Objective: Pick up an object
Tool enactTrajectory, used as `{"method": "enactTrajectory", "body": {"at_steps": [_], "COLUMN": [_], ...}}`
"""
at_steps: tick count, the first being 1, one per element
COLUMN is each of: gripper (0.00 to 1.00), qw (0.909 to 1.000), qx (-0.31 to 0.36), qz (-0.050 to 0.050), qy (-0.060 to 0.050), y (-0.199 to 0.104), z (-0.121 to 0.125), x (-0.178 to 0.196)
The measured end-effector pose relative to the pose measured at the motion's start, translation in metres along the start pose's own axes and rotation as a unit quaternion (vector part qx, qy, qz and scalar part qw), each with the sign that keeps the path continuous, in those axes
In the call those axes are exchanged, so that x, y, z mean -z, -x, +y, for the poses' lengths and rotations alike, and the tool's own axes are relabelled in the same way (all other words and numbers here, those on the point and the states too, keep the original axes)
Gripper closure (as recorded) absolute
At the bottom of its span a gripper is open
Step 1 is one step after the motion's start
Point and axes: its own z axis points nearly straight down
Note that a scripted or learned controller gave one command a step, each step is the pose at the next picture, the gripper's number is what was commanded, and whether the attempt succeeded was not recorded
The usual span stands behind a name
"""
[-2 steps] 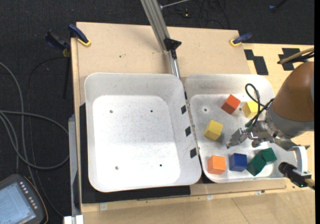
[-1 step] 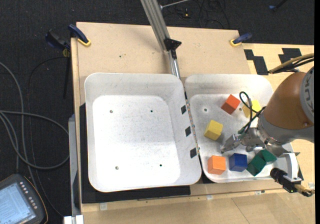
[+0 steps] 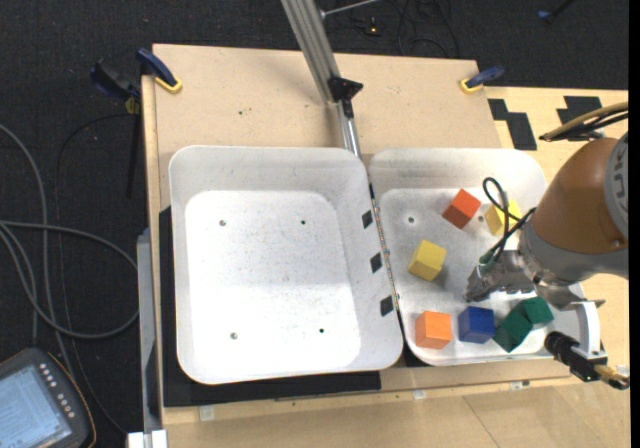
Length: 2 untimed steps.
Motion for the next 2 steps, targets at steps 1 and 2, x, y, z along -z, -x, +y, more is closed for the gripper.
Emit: {"method": "enactTrajectory", "body": {"at_steps": [1,2], "gripper": [1.00,1.00], "qw": [1.0000,1.0000], "qx": [0.002,0.002], "qz": [-0.001,-0.001], "qy": [0.002,0.002], "y": [-0.003,-0.004], "z": [0.006,0.013], "x": [0.043,0.087]}}
